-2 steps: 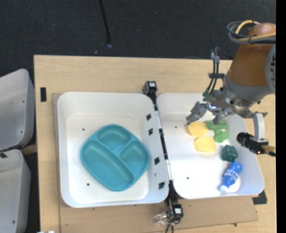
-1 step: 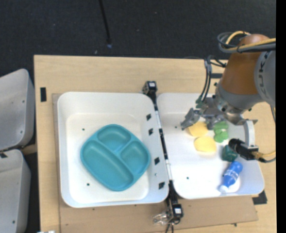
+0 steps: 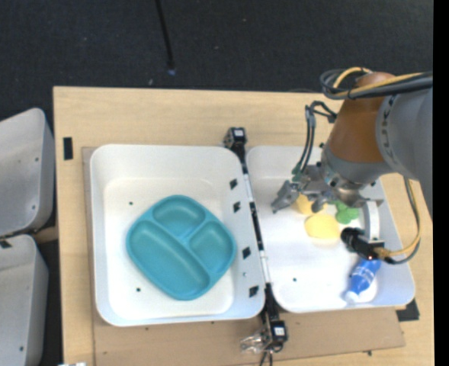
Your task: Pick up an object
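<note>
We see the arm (image 3: 376, 128), grey with an orange band, reaching in from the right over the right bin (image 3: 285, 280), and its tool (image 3: 304, 191) sits low over the upper part of that bin. Its dark fingers (image 3: 285, 197) stand spread wide, one pointing out towards the divider between the bins, and nothing shows between them. Just beside the tool, on the side towards the arm, a yellow object (image 3: 321, 226) lies on the bin floor, with a smaller yellow piece (image 3: 306, 204) right against the tool; whether they touch it we cannot tell. A green object (image 3: 348, 214) lies next to the yellow one, partly under the wrist. Further from the tool, towards the near corner of the same bin, a blue and white bottle (image 3: 363, 277) lies tilted, with a black cable fitting (image 3: 355, 240) between it and the yellow object. Well apart from the tool, across the divider, a teal divided plate (image 3: 180, 246) rests in the left bin (image 3: 110, 296). Both bins stand on the pale wooden table (image 3: 72, 120).
</note>
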Robot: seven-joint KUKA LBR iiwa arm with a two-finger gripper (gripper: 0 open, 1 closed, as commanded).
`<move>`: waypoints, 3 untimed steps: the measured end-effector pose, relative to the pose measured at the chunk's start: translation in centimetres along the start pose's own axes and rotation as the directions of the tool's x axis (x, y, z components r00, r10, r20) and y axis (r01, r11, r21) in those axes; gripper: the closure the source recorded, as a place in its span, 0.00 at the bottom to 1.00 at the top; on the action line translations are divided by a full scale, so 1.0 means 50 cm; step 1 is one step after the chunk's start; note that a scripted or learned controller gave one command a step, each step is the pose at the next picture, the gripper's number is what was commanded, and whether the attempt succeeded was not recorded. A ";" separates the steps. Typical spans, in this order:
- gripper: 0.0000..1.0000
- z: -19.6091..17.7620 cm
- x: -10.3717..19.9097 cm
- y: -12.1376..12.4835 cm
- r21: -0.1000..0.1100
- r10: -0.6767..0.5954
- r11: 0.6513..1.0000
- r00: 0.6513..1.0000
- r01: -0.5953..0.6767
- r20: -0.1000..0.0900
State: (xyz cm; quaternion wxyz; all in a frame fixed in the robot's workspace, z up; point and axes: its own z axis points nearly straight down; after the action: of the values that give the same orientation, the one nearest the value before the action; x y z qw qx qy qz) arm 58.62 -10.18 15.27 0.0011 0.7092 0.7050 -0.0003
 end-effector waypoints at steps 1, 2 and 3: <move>1.00 -0.020 -0.001 0.001 -0.001 0.006 1.000 1.000 -0.006 -0.001; 1.00 -0.139 -0.009 0.002 0.001 0.000 1.000 1.000 0.000 -0.001; 1.00 -0.109 -0.012 0.003 0.000 0.007 1.000 1.000 -0.007 0.000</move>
State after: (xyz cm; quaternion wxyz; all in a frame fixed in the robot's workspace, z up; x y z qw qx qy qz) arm 58.76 -10.80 20.72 0.0011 0.7116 0.7026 -0.0005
